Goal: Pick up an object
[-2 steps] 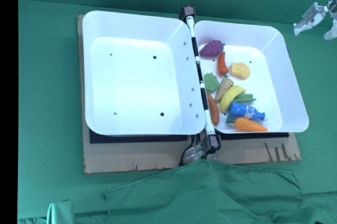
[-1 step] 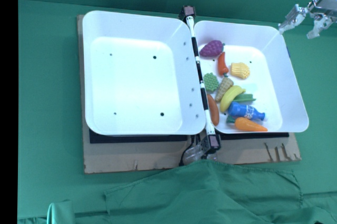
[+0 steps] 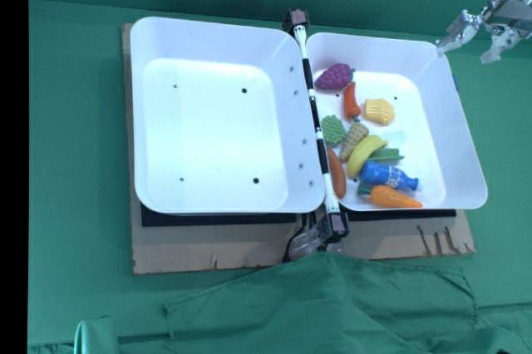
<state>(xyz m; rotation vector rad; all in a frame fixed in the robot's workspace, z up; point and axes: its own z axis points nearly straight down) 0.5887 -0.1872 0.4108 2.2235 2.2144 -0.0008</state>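
The right bin (image 3: 465,169) holds several toy foods: purple grapes (image 3: 334,76), a red chilli (image 3: 352,100), a yellow corn piece (image 3: 378,110), a green piece (image 3: 332,129), a tan cob (image 3: 353,140), a banana (image 3: 364,154), a blue bottle (image 3: 387,175), an orange carrot (image 3: 395,197) and an orange sausage-like piece (image 3: 336,173). My gripper (image 3: 471,39) hangs at the upper right, above and beyond the right bin's far right corner, away from the toys. Its two fingers are spread apart with nothing between them.
The left bin (image 3: 150,45) lies beside the right one, joined along a black-and-white divider bar (image 3: 316,121). Both rest on cardboard (image 3: 166,257) over green cloth. A fold of green cloth (image 3: 332,302) lies at the front.
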